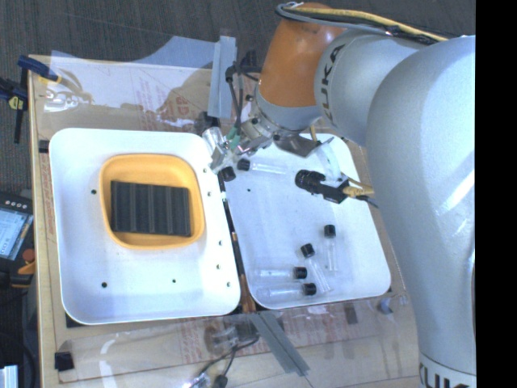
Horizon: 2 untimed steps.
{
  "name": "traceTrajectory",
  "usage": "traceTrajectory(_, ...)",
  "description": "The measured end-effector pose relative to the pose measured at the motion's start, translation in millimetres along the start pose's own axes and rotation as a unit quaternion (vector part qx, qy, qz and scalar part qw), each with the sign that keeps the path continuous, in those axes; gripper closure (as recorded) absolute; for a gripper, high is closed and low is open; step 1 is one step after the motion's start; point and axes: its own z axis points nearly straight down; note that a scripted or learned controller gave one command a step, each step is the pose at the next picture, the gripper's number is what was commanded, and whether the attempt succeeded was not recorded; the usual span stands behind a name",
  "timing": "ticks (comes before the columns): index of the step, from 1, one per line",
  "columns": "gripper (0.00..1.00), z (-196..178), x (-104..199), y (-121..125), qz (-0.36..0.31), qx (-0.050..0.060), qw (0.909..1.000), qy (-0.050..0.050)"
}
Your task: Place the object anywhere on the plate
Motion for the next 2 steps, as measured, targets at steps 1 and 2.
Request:
traceTrajectory(1,1.0,-6.0,46.3,5.3,-0.026,0.0,0.9997,0.0)
traceTrajectory(2,0.0,-6.0,46.1,5.2,-0.026,0.0,0.9997,0.0)
